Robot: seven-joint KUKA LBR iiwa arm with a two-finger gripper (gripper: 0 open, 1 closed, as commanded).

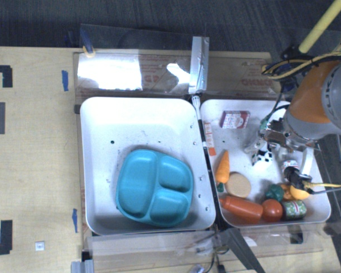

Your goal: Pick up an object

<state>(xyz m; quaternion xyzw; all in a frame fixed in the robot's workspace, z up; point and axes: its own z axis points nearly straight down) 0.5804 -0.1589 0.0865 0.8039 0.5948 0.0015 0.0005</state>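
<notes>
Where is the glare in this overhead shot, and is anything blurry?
In the camera view, the strongest glare sits on the clear panel behind the left bin, washing it out white. The blue divided tray casts a soft shadow on that bin's floor. The small toys around the end effector in the right bin look soft and hard to resolve.

Lighting: bright, even, from overhead. Glare: strong white patch on the clear panel (111, 73) behind the left bin (96, 118), a smaller glint beside it. Shadows: soft and short, a faint one under the blue tray (154, 187). Top of the view: dark floor, little detail. Sharpness: moderate, small toys in the right bin (324, 209) slightly soft; the arm (318, 98) blurred.
</notes>
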